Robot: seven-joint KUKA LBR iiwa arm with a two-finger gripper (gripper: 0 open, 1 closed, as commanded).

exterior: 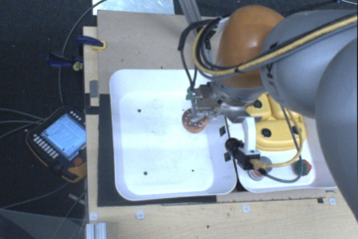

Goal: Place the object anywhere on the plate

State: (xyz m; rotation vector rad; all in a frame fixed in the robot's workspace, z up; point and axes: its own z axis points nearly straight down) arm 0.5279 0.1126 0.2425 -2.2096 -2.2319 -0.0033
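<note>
A small round brown disc (194,122) with a pale pattern lies in the left bin (145,148), close to its right wall. My gripper (197,108) hangs directly over the disc, its tip at the disc's upper edge or touching it. The grey arm with its orange band (249,42) covers the upper part of the right bin. A yellow moulded object (275,127) with dark holes lies in the right bin (279,184), partly hidden under the arm. I cannot make out which of these is the plate.
Black and yellow cables (246,160) trail from the wrist across the wall between the bins. A small red-and-grey item (256,174) and a green-and-red one (302,166) lie at the right bin's front. A teach pendant (59,140) sits off the bench at the left.
</note>
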